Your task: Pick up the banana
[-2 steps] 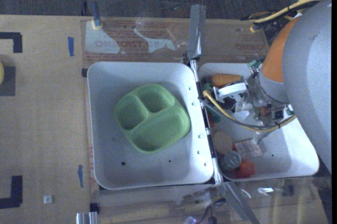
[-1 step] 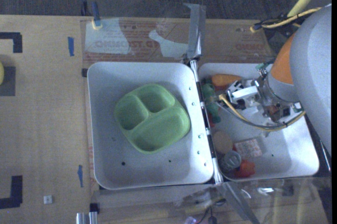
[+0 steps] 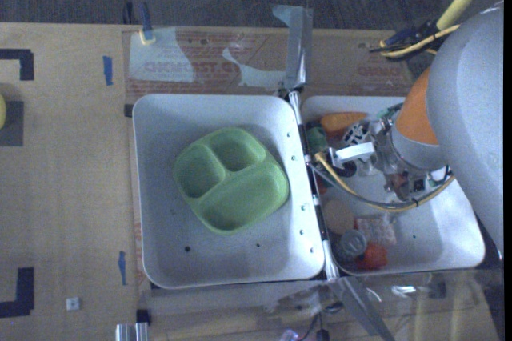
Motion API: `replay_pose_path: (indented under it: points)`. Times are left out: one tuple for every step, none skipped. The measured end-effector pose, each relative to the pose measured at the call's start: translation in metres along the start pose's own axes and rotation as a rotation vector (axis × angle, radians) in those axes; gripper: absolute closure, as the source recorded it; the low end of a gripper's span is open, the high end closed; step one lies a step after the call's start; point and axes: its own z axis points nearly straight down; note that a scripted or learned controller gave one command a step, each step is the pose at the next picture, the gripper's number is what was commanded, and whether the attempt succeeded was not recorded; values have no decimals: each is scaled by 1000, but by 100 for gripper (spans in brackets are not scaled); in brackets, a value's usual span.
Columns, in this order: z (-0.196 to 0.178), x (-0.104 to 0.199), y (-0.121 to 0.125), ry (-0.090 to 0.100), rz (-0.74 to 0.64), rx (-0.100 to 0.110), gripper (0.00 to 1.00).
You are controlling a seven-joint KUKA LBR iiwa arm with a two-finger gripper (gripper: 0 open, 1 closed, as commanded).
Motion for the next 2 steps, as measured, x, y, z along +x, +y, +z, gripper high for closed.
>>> replay_pose_path:
  points:
    - [-97, -32, 34, -17, -507, 9, 0]
    - [-107, -31, 34, -15, -506, 9, 100]
